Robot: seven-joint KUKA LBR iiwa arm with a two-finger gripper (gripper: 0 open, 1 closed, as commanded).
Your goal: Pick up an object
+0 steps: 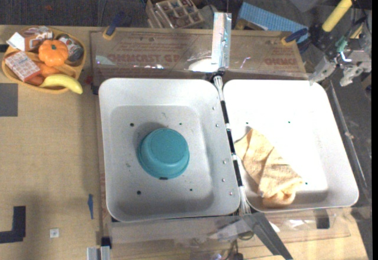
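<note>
The hand (341, 62) hung over the far right corner of the nearer bin (283, 88), well apart from both objects; whether it was open or closed could not be told from the camera above the desk (41, 164).

A crumpled yellow cloth (269, 167) lay closest to the hand, in the same bin, down toward its front edge and against the wall shared with the farther bin (153, 84). A teal bowl (165, 153) sat upside down in the middle of that farther bin, a full bin's width beyond the cloth as seen from the hand.

The cloth looked light, soft and limp. It would likely bunch under a pinch, and its raised folds near the middle seemed the surest place to take hold. The bowl appeared stiff, smooth plastic, light but probably slippery. Turned over, it offered only a rounded wall, so a grip across its flat base or sides would likely have to be wide and well centred to avoid sliding off.
</note>
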